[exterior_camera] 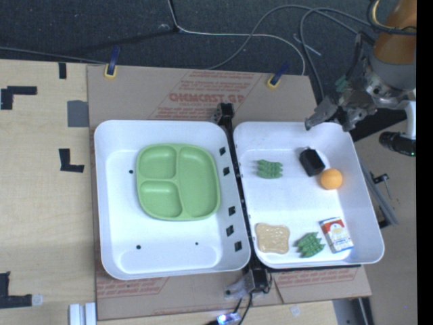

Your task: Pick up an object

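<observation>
Orange ball (331, 179) in right bin (284, 195) beside black block (311, 161), hand (331, 117) above far rim, finger state unclear

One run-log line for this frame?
tool: above right bin's far edge | holding: nothing seen | nearest: black block | green tray: left bin

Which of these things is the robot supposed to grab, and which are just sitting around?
For the job (things to pick, in the right bin):
orange ball
black block
green toy
toast
second green toy
small box
the tool

Just lying about:
green divided plate
left bin
cables
</observation>
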`<control>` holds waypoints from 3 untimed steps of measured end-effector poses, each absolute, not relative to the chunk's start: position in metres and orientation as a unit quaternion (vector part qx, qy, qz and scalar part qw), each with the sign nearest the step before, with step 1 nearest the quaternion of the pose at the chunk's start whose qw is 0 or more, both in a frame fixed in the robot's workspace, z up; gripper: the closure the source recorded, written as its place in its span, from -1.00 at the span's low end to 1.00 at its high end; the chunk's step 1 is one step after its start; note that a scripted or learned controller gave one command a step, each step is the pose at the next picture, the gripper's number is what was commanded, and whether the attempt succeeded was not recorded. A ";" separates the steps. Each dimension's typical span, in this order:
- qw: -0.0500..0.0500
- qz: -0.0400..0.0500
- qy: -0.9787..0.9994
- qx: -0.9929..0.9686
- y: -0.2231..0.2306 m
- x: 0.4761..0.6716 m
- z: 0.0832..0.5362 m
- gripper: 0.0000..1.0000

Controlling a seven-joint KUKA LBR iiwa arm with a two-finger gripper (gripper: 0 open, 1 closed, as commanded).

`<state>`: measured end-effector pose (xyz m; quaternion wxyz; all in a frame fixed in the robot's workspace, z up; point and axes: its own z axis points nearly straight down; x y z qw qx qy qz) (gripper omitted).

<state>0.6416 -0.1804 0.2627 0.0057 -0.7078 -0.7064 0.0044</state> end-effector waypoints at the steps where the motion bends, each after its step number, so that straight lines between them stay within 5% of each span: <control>1: 0.000 0.001 -0.708 -0.707 -0.180 0.644 0.271 -1.00; 3: 0.001 0.002 -0.708 -0.707 -0.184 0.647 0.182 -1.00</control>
